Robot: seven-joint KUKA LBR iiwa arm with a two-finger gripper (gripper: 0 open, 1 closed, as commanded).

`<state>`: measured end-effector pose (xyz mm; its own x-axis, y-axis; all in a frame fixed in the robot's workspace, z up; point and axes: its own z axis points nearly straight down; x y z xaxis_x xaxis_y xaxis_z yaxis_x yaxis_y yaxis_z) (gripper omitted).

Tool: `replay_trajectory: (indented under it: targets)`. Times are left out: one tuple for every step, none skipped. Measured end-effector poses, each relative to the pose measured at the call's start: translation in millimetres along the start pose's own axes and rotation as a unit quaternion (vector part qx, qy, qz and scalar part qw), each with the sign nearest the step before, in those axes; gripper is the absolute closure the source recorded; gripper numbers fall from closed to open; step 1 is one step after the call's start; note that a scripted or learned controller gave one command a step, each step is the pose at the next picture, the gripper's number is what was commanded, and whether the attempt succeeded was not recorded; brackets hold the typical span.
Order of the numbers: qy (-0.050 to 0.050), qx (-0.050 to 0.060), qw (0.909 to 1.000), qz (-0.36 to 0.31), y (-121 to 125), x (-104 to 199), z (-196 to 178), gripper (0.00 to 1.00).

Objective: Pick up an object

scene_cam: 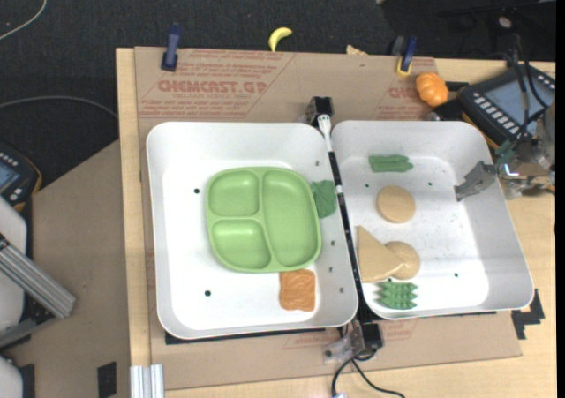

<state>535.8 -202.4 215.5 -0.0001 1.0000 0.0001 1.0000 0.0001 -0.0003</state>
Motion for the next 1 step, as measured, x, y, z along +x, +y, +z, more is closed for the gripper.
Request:
replay_trajectory:
  targets:
    - [0.003, 0.000, 1.0000, -0.002, -51.2, -16.1, 120.8, 0.00]
